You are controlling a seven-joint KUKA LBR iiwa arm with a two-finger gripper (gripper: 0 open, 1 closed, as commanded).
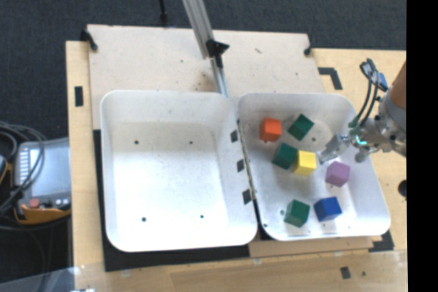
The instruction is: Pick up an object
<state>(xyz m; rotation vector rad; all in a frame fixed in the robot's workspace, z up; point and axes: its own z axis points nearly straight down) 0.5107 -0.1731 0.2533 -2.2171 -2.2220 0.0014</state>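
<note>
**Pincer poised over the right bin, purple cube closest below**

Pincer (340, 149) hangs inside the right bin (373, 215), just above and beside the purple cube (337, 174), and we can make out metal fingers splayed downward, though from this slanted view we cannot tell how wide they stand. Nothing sits between them that we can see, so we call it carrying nothing.

We count seven small blocks in that bin: an orange cube (271, 129) and a dark green cube (300, 126) near the back, a second green cube (285, 156) touching a yellow cube (306, 162) in the middle, the purple one just right of those, and a third green cube (297, 212) beside a blue cube (328, 208) toward the front. The left bin (109, 147) shares the tabletop (157, 58) alongside.

How will these handle? We judge them light, rigid blocks, likely wood or hard foam, with flat faces that give two fingers a fair grip. They should not crush or deform, but a smooth painted face could slip if caught on a corner. The purple cube looks the best pick: it stands apart from its neighbours, leaving room on both sides. We would close on two opposite flat faces, squared to the cube. The green and yellow pair, pressed together, offer less room.
</note>
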